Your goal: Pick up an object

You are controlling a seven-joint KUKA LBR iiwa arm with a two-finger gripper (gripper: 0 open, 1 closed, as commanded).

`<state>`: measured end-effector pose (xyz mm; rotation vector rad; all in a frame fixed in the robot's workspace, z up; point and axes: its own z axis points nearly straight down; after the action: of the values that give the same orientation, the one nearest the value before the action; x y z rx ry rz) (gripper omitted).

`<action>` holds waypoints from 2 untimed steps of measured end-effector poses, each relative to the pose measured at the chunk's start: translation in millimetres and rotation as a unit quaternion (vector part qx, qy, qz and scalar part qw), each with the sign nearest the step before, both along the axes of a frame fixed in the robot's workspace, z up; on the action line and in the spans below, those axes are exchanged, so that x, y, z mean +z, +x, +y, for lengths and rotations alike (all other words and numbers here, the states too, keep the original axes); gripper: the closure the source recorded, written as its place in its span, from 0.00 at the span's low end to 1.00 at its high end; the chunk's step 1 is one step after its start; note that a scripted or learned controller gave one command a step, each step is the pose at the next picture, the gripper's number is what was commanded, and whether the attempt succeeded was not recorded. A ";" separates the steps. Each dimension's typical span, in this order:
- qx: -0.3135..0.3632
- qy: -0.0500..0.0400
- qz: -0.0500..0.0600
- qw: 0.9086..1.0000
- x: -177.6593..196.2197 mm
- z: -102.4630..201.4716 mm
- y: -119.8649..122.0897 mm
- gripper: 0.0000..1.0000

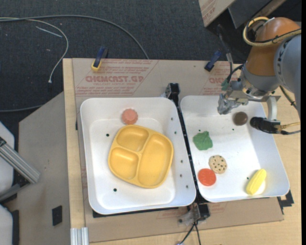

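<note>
Red printed lettering runs across the far edge of the flat brown cardboard sheet (124,76) that lies on the bench under the two bins. Beyond the left bin it reads roughly "CHEMCAST GP", in large capital letters, with a line of much smaller red print above it that is too small to make out. The same red lettering appears on the cardboard beyond the right bin, partly hidden and not legible. A brown cardboard box (213,9) at the far edge of the scene carries faint red print, also unreadable.
</note>
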<state>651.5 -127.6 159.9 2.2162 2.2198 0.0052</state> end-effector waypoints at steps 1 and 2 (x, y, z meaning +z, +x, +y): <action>0.000 0.000 -0.001 1.000 64.6 -4.6 1.0 1.00; 0.000 0.001 0.004 1.000 46.2 -4.2 1.3 1.00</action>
<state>652.8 -131.7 206.0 2.2209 2.2242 -0.0019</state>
